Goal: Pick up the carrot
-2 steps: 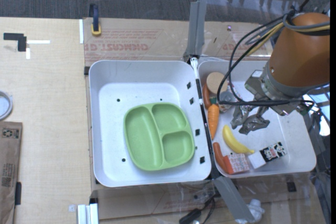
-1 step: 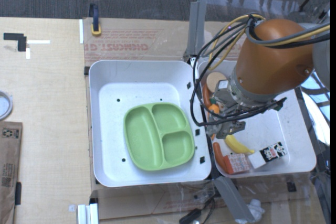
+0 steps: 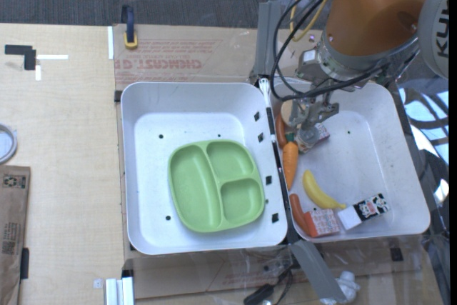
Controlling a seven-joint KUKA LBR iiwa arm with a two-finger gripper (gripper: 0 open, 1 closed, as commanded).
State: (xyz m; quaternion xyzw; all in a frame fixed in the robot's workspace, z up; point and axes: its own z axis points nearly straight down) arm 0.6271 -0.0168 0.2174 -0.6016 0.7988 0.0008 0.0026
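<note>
The carrot [image 3: 290, 162] is orange and lies lengthwise along the left wall of the right bin [image 3: 400, 153], its thick end towards the back. My gripper [image 3: 308, 133] hangs over the back left part of that bin, just right of and slightly behind the carrot's thick end. It is close to the bin floor. The carrot lies apart from the gripper and nothing shows in its grasp. A small pale pinkish item [image 3: 318, 133] sits right by the gripper tip.
A yellow banana [image 3: 319, 191] lies just right of the carrot. A red item [image 3: 300, 216], a small box [image 3: 325, 222] and a black-and-white carton [image 3: 370, 208] sit at the bin's front. A brown-red object [image 3: 281, 131] lies behind the carrot. The left bin [image 3: 143, 153] holds a green divided plate [image 3: 216, 184].
</note>
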